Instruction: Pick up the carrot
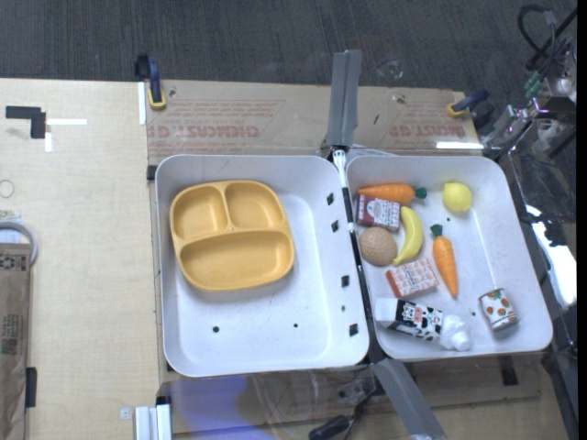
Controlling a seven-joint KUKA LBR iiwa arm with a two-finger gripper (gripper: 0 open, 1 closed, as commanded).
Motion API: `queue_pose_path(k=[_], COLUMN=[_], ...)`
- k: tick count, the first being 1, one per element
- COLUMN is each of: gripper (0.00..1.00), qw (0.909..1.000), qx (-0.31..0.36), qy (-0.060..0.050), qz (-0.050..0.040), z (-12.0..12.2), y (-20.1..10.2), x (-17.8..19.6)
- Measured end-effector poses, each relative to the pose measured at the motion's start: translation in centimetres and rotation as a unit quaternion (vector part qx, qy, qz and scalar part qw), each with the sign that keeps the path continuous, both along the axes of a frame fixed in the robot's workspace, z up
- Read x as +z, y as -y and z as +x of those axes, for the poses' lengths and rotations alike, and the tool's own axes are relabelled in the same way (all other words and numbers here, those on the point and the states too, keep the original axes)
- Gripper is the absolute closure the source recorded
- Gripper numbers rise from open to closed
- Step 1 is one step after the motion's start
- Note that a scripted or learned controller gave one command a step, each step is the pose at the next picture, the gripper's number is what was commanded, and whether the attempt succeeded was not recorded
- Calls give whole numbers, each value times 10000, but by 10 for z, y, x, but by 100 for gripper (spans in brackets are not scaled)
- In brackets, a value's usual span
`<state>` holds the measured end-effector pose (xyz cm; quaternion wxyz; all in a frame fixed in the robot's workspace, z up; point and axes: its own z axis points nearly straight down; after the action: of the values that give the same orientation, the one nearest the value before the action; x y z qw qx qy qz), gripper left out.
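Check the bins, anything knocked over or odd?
Two carrots sit in the right bin: one lying along the back, another mid-bin, so the target is ambiguous. The milk carton lies on its side. No spill seen.

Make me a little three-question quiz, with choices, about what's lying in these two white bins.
1. Where does the yellow three-compartment plastic plate lie?
A. left bin
B. right bin
C. on the bench

2. How many orange toy carrots are there?
A. one
B. two
C. four

3. How does the small printed tin can rest?
A. inside the plate
B. on the banana
C. on the bin floor, apart

Answers: 1 A, it sits in the left white bin. 2 B, one carrot beside the lemon, another right of the yellow banana. 3 C, nothing touches it.
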<state>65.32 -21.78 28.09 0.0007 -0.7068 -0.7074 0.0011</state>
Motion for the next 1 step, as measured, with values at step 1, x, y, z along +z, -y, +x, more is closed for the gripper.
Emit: queue_pose_path(k=[1], gripper=[0], qw=[10000], qx=[7], qy=[0], qz=[0], z=[-28], y=[4], x=[-110])
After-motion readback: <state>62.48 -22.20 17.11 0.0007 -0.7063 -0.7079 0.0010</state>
